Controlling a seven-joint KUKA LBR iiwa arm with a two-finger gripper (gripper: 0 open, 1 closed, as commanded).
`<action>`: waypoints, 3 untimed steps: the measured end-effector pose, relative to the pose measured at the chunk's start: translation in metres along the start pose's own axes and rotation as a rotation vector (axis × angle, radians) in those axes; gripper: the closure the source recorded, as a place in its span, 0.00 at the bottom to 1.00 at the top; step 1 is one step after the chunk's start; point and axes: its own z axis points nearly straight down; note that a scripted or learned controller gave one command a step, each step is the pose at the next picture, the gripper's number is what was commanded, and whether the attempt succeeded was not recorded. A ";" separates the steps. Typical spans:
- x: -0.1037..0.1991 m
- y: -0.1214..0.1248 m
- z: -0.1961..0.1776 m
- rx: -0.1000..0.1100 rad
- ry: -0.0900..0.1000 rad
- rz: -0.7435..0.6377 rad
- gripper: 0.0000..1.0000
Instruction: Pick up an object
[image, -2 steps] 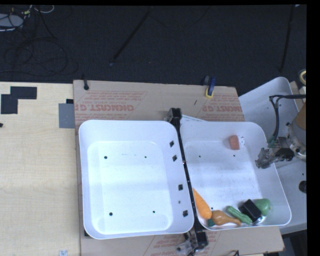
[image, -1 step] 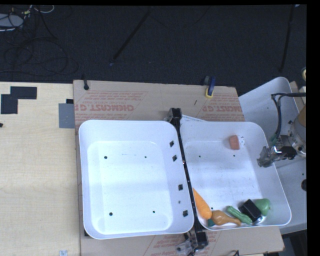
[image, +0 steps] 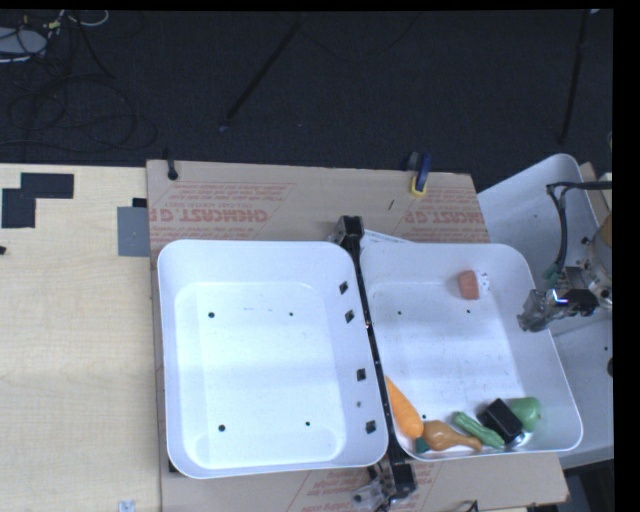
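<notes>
Camera view: left bin, white and shallow, with small dark dots on its floor. Right bin carries the candidates. Bottom-left corner: an orange carrot-shaped toy lying against the divider wall, touching a tan piece; next a green pod-like piece, a black block and a green rounded piece, all crowded along the near wall. Apart from these, near the far wall, a small pinkish-red block sits alone. Judgement: all look like light plastic or foam toys, smooth, not fragile; the block is the easiest pick, open floor on every side, short flat faces to pinch across. The clustered items risk nudging neighbours. Gripper hovers at the bin's right rim, well apart from the block; finger opening cannot be told at this resolution, nothing visibly held.
</notes>
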 end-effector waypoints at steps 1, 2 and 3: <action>-0.001 0.000 -0.009 0.000 0.000 0.000 1.00; -0.002 0.000 -0.019 -0.001 0.000 -0.001 1.00; -0.003 0.000 -0.028 -0.002 0.000 -0.002 1.00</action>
